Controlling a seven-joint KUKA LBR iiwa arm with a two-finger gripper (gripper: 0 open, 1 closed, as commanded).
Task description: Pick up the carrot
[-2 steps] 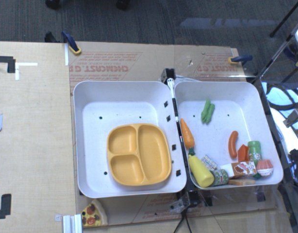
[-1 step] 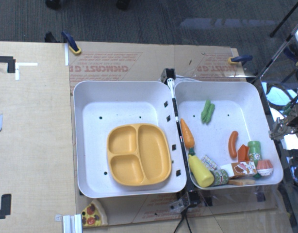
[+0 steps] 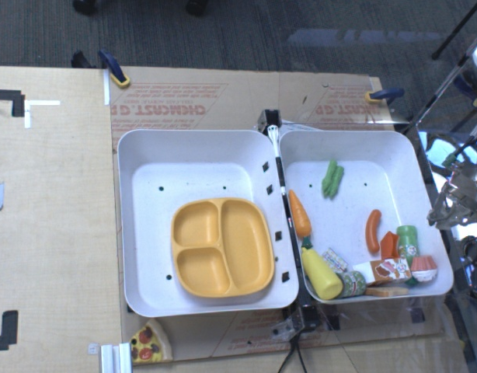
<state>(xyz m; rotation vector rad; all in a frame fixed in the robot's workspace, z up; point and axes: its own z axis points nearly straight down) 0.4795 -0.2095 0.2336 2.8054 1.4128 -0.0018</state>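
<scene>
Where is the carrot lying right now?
The carrot lies in the right bin, against its left wall beside the divide between the bins, just above the yellow squeeze bottle.

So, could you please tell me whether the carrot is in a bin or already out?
In: the carrot lies in the right bin, against its left wall, above the yellow bottle.

Smooth white plastic with a soft sheen for both bins [image 3: 137,231]. Matt yellow plastic for the divided plate [image 3: 221,247]. Glossy orange plastic on the carrot [image 3: 299,214]; same shine on the yellow bottle [image 3: 321,277] and red sausage [image 3: 373,231]. Pale, matt wood grain across the bench [image 3: 48,231]. Dull brown printed cardboard [image 3: 200,103] beneath. Rough grey carpet [image 3: 246,29] beyond.
</scene>
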